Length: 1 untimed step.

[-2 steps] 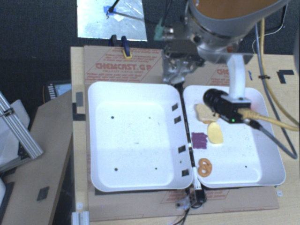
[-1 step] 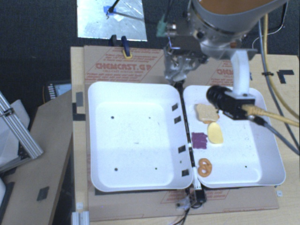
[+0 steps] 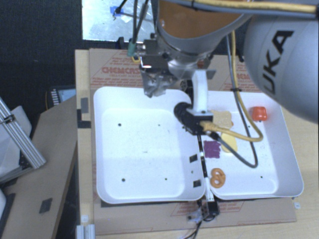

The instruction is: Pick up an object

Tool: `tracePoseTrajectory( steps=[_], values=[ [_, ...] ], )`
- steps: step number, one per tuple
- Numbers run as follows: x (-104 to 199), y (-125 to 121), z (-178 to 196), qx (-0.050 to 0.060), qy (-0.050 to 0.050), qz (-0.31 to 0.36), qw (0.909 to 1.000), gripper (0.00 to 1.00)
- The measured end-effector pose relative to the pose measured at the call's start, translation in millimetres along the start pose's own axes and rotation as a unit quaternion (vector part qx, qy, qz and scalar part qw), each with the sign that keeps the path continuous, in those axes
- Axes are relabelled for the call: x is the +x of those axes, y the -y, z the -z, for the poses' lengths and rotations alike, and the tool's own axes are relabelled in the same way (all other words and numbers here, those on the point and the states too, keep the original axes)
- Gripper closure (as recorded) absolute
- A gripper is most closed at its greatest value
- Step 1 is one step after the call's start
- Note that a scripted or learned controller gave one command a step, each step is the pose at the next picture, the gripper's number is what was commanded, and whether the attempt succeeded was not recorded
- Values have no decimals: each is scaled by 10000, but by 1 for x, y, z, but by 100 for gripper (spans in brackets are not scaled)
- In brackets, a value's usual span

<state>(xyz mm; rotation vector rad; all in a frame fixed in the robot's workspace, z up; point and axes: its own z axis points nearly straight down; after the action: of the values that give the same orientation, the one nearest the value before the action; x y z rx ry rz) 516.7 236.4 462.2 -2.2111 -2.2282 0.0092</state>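
Gripper (image 3: 155, 87) over left bin (image 3: 134, 146) (far rim)

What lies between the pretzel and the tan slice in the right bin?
In the camera view, a purple block lies between the pretzel and the tan slice, with a yellow piece just beside it.

Claw (image 3: 155, 88) above left bin (image 3: 134, 148) far rim; pretzel (image 3: 217, 178), purple piece (image 3: 212, 149) in right bin (image 3: 269, 173).

In right bin (image 3: 269, 158): pretzel (image 3: 217, 178) before block (image 3: 212, 149).
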Motion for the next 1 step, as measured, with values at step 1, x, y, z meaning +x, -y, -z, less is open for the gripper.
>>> tracePoseTrajectory(
  steps=[1],
  values=[
    [-2,32,37,-48,-25,-6,10000,100]
  ],
)
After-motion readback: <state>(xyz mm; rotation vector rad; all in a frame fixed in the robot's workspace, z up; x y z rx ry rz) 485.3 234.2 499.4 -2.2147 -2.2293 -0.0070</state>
